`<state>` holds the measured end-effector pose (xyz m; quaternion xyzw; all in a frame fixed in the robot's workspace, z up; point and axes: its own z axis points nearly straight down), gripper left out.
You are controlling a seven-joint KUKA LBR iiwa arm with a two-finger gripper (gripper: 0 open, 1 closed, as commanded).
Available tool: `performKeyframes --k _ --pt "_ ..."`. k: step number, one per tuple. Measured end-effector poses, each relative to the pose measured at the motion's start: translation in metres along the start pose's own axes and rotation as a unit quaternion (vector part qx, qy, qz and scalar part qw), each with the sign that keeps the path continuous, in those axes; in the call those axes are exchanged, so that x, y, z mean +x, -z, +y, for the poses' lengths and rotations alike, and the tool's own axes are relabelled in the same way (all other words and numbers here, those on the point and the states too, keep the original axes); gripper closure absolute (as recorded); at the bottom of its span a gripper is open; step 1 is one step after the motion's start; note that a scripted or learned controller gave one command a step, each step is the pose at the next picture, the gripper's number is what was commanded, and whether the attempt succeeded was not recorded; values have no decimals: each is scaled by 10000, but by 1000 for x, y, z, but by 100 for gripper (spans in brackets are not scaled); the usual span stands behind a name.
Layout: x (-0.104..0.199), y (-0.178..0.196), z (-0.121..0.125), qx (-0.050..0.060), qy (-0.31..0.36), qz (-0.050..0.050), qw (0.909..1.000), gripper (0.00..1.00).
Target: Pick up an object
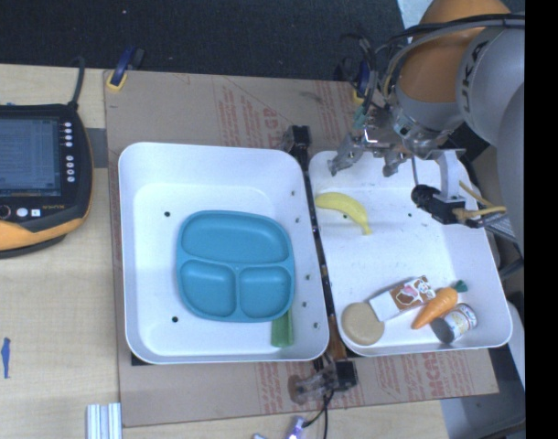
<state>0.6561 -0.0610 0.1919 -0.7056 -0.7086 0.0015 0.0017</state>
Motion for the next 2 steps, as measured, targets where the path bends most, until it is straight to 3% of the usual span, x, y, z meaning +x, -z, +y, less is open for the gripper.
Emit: performKeyframes --k 1,2 --pt "-32 -54 0 2 -1 -12 10000 0" --pt "21 1 1 -13 3 3 10000 0"
